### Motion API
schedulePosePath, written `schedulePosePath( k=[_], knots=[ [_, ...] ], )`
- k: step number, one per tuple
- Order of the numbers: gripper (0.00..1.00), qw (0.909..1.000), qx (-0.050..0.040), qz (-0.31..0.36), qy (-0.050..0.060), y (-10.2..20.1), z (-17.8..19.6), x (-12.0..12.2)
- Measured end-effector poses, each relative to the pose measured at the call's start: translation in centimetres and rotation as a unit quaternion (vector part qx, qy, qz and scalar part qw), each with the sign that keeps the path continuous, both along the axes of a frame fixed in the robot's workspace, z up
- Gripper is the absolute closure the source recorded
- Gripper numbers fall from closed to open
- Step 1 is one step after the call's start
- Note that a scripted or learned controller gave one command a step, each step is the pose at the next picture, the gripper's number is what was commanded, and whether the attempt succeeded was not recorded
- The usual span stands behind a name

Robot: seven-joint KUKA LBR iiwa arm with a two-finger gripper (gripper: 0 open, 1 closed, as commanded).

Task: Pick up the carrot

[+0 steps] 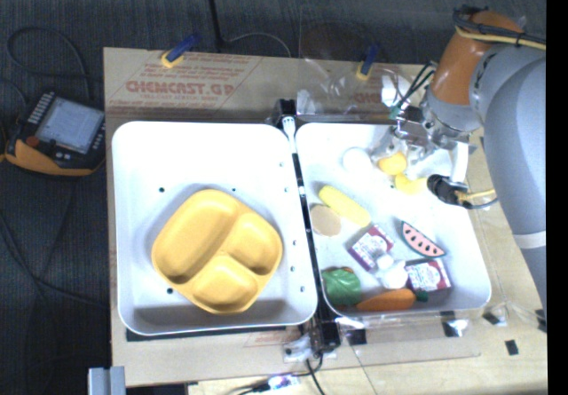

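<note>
The carrot (387,300), orange and stubby, lies flat along the near wall of the right bin (470,247). A green vegetable (342,283) touches its left end, and a purple packet (428,276) sits just behind its right end. My gripper (419,141) hangs over the far right corner of the same bin, well away from the carrot. It is right above two small yellow pieces (394,163). Above the gripper, the arm's orange band (458,65) leads off to the right.
The right bin also holds a watermelon slice (422,240), a second purple packet (370,248), a long yellow piece (343,204), a tan disc (326,222) and a white egg shape (355,158). A yellow divided plate (218,249) sits in the left bin (142,154).
</note>
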State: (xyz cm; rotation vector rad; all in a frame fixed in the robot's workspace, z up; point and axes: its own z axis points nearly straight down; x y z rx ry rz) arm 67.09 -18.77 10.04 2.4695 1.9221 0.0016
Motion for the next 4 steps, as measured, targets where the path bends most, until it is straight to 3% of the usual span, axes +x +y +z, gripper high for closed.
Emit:
schedulePosePath(
  k=[1,2,3,4],
  knots=[
    [1.00,0.9459,-0.0066,0.324,0.000,5.0,-0.3,0.2],
    [1.00,0.9694,0.0032,0.245,0.004,15.9,8.5,-0.2],
    [1.00,0.9736,0.0015,0.228,0.004,5.3,24.4,-5.0],
    [1.00,0.9921,0.0042,0.125,0.006,13.1,11.4,-5.2]
  ],
)
